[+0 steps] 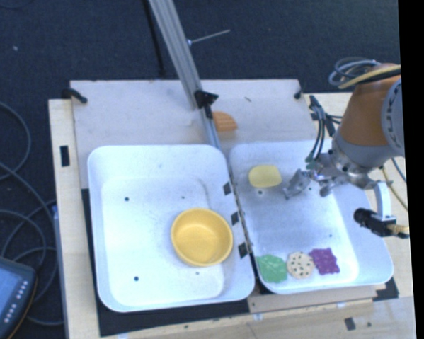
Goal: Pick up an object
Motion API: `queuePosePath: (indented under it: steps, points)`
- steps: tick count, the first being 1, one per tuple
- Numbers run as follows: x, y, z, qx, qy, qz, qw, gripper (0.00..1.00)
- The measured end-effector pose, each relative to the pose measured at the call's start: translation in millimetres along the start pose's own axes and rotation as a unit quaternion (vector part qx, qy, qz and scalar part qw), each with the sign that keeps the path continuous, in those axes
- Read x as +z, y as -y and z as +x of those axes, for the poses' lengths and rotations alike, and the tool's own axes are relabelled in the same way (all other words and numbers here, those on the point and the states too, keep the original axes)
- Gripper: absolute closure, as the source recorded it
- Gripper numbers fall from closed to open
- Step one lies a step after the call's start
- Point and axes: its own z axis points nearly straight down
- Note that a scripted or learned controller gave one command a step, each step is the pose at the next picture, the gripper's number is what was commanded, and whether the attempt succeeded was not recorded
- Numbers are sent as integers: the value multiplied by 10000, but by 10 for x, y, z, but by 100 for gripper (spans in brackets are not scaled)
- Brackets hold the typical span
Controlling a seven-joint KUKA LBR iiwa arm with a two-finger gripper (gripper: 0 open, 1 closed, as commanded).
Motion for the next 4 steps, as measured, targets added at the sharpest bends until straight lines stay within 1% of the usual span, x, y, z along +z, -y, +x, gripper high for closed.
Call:
queuePosePath:
  steps: [1, 2, 3, 4]
  points:
    - [529, 7, -10, 4, -1, 0, 10000, 0]
    - [385, -7, -22, 34, 1, -34, 10000, 100]
    - [-87, 53, -67, 17, 2, -49, 10000, 100]
    - [-738, 15, -103, -18, 8, -65, 10000, 100]
